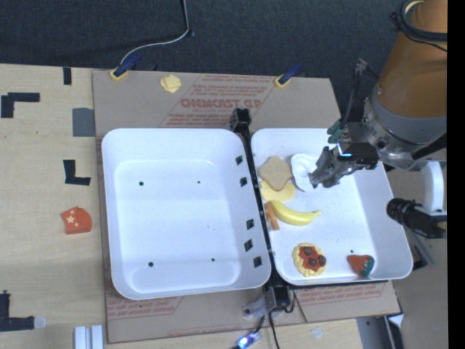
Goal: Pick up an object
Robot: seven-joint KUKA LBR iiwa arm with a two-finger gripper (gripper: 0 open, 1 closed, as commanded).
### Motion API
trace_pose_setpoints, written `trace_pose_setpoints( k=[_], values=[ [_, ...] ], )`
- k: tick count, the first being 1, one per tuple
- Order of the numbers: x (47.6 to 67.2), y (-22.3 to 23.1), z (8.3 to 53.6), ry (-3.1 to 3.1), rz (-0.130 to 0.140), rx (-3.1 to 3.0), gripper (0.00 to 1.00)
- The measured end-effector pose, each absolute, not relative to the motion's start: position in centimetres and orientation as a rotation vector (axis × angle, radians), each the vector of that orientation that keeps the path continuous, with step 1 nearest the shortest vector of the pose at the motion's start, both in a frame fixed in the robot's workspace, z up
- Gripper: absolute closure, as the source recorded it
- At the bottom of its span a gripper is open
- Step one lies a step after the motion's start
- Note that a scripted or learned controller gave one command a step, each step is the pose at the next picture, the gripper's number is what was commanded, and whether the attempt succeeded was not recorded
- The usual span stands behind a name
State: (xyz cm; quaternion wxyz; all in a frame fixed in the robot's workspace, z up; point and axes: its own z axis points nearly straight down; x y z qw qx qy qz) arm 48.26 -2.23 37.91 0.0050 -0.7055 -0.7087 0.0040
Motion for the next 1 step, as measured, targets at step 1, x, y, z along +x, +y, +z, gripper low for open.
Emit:
trace_pose_setpoints(
  k=[1],
  values=[
    [48.25,1.99,27.4,-2.22,0.01,-2.212,1.0]
  ],
)
